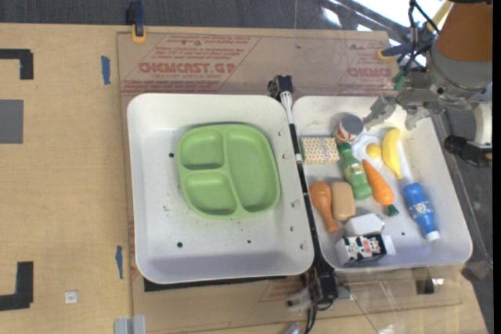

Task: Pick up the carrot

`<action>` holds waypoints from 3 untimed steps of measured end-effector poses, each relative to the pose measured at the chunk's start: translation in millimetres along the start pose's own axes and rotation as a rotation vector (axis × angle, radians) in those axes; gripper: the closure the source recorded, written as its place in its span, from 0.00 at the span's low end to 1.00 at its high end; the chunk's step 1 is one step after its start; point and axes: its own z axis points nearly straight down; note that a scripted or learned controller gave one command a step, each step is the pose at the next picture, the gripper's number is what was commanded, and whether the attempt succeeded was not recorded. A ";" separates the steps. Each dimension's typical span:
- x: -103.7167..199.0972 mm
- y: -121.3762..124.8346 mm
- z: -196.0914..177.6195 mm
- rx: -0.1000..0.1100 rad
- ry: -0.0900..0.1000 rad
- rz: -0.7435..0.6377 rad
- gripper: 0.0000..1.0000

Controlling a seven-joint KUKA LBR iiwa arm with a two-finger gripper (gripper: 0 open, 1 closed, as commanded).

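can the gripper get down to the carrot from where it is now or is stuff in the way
Probably yes. The carrot lies uncovered on top, below the gripper. But the green bottle and banana crowd its sides, leaving the fingers little room.

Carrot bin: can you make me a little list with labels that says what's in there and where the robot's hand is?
carrot: lying in the right bin, between green bottle and banana
blue bottle: just right of the carrot
milk carton: near front edge
left bin: holds green plate
hand: above the right bin's back edge, holding nothing
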 end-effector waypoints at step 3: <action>7.1 -70.8 20.0 -0.006 0.000 0.275 1.00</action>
